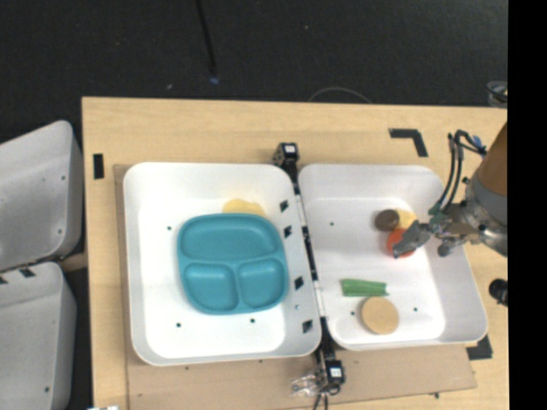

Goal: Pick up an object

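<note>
In the right bin (pixel 427 186), a red-orange piece (pixel 395 244) lies beside a small yellow piece (pixel 408 221) and a dark brown round piece (pixel 387 220). Nearer the front are a green strip (pixel 364 288) and a tan round disc (pixel 379 316). My gripper (pixel 427 242) reaches in from the right, low over the bin just right of the red-orange piece. It is open, with its left finger next to that piece and nothing seen between the fingers. The arm hides the bin's right wall.
The left bin (pixel 145 229) holds a teal divided plate (pixel 231 260) with a pale yellow piece (pixel 243 206) behind it. Black clips (pixel 301 229) join the two bins along the middle. Cables (pixel 457 156) hang by the arm at the right.
</note>
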`<state>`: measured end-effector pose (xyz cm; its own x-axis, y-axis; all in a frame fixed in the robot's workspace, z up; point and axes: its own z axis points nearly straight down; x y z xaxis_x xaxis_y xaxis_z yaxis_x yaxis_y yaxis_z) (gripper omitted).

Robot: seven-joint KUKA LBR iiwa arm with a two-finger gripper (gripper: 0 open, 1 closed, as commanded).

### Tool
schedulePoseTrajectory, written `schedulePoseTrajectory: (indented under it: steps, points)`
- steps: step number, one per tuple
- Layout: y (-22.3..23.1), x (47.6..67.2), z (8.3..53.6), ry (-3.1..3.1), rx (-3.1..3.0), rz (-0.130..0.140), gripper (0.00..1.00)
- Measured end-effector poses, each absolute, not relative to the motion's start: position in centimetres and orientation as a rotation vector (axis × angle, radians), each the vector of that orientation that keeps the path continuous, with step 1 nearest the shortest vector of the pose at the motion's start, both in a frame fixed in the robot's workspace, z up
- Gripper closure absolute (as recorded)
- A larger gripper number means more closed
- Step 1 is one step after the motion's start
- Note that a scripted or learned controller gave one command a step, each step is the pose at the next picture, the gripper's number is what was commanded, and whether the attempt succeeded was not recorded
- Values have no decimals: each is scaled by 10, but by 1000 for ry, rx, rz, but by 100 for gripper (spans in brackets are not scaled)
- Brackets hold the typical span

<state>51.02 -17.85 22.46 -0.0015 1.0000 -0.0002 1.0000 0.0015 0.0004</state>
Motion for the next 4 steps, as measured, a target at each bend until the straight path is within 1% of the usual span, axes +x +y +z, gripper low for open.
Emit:
schedulePoseTrajectory:
  steps: [1,2,3,4]
  points:
    - [-178,514,182,2219,2224,-4,0]
    - [-174,506,122,2221,2227,-5,0]
    - [-176,507,102,2213,2226,0,0]
    - [-176,508,112,2206,2231,4,100]
